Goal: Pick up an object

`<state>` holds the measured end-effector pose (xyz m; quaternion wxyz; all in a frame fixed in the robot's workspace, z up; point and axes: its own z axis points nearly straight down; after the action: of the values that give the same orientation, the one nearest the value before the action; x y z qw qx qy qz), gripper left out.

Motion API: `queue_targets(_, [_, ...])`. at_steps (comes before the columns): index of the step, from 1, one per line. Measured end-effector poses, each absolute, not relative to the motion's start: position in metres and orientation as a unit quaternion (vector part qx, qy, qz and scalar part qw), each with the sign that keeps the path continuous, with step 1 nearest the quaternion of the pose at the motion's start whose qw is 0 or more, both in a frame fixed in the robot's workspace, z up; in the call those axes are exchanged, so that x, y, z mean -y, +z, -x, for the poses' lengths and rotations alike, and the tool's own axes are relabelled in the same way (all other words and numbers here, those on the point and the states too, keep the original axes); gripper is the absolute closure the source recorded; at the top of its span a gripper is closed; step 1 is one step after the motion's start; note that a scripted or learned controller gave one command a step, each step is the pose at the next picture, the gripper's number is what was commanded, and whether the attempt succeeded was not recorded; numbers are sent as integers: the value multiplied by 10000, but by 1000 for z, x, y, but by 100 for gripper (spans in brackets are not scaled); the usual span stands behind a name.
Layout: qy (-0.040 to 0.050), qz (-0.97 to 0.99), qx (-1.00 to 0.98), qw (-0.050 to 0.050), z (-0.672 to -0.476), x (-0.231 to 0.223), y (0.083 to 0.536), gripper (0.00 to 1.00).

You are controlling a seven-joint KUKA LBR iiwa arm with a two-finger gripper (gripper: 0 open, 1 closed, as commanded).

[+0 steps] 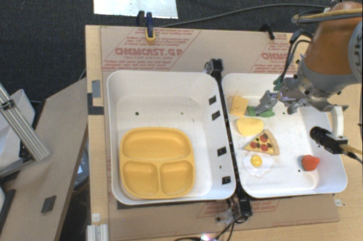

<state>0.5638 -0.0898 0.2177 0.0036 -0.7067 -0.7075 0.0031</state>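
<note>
From my station I see the left bin [170, 87] holding a yellow divided tray [157, 163], and the right bin [329, 177] holding the toy food under the arm [334, 47]. The gripper [266, 104] sits low over a green piece [262, 113] just beside the cheese block [239, 104]; I cannot tell its state. Nearer lie a yellow chip [249, 126], pizza slice [262, 143], fried egg [257, 163] and strawberry [309, 163].

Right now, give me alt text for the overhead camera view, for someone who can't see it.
The robot's claw hangs low over the right bin, above a green item beside a cheese slice, pizza slice, fried egg and strawberry. The left bin holds a yellow divided tray.
</note>
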Motion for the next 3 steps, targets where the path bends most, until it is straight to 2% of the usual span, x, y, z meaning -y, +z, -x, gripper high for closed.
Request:
queue_targets(1, [-3,7060,7082,-4,-566,90,223,0])
queue_targets(3, [8,7069,7073,11,-576,91,121,0])
